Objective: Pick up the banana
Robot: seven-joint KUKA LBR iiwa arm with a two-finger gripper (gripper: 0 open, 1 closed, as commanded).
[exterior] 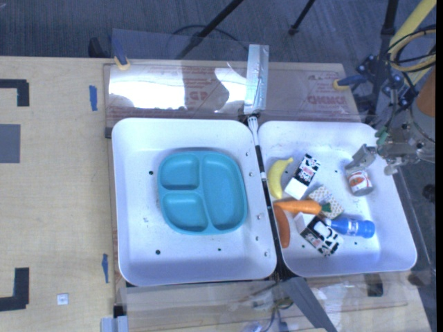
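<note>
The yellow banana lies in the right bin, close to its left wall, curving from the upper right down to the lower left. Against its right side rests a black-and-white box, and an orange carrot lies just below its lower end. My gripper hangs over the upper right part of the same bin, well to the right of the banana and just above a small red-and-white can. Nothing of the banana is in its grasp.
The left bin holds a blue divided plate. In the right bin are also a second carrot, a blue bottle, another black-and-white box and a patterned piece. Cables and stands crowd the far right.
</note>
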